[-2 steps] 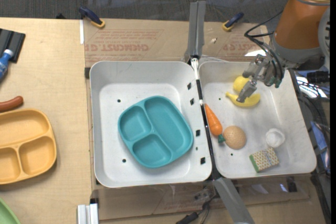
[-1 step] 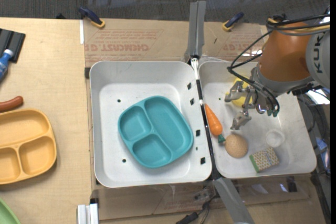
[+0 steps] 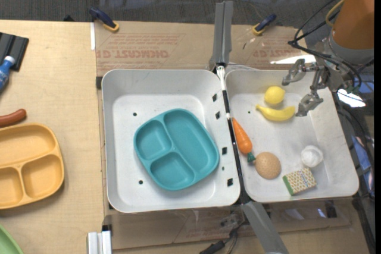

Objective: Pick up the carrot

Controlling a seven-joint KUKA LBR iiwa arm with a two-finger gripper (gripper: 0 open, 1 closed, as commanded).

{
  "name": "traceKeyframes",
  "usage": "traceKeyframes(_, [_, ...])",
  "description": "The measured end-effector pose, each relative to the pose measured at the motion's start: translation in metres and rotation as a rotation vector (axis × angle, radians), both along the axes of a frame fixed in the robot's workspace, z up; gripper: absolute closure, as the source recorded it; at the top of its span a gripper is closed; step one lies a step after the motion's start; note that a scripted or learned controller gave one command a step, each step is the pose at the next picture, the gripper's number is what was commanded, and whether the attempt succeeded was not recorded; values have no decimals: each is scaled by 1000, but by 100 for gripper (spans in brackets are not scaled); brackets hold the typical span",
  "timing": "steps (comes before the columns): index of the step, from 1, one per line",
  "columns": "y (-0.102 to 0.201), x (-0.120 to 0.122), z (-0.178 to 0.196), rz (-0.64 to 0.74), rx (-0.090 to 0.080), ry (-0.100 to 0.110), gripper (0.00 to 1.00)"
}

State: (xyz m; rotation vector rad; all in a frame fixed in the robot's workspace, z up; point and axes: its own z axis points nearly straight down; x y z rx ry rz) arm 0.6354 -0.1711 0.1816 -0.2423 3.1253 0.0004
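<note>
Carrot [image 3: 241,136] lying against left wall of right bin [image 3: 339,146], beside brown egg [image 3: 268,165]; gripper [image 3: 303,87] hovering over banana [image 3: 276,112] and lemon [image 3: 274,94], jaws spread apart, grasping nothing.

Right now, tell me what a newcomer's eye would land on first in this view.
The teal divided plate stands out most, lying alone in the left white bin. Next comes the cluster in the right white bin: the orange carrot against its left wall, a yellow banana with a lemon just behind it. The gripper hangs over that bin's far right side, apart from the carrot, its fingers spread and holding nothing.
</note>
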Motion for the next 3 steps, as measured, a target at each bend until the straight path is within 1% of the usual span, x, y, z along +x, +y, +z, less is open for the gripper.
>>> traceKeyframes(1, [53,24,-55,356,0,3,0])
traceKeyframes(2, [19,11,96,-1,0,0,0])
traceKeyframes(3, [38,12,66,278,0,3,0])
